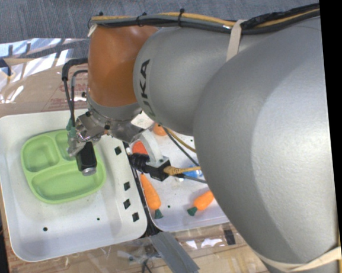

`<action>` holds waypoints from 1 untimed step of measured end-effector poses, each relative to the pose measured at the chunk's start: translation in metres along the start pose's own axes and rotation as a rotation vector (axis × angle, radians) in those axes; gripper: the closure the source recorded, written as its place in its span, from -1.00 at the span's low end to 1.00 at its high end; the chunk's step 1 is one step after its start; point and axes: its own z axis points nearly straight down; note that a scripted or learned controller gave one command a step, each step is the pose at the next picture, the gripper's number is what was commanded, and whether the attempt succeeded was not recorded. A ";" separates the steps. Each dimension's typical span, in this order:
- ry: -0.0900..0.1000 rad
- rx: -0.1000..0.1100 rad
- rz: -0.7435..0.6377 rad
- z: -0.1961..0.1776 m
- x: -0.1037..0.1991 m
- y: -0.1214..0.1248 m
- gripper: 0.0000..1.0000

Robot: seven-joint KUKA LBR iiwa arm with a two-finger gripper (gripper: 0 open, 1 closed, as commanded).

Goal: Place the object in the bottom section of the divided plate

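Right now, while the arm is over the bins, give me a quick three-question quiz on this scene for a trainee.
1. True or false: the green divided plate lies in the bin on the view's right.
2. Where do the toy carrots lie? A: on the plate. B: in the bin on the view's right. C: in the bin on the view's left.
3. Fill in: the gripper hovers over the ____.

Key
1. False: it lies in the left white bin.
2. B: the right white bin.
3. Green divided plate, near its right side.
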 end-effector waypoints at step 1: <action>0.000 0.000 0.000 0.000 0.000 0.000 -1.00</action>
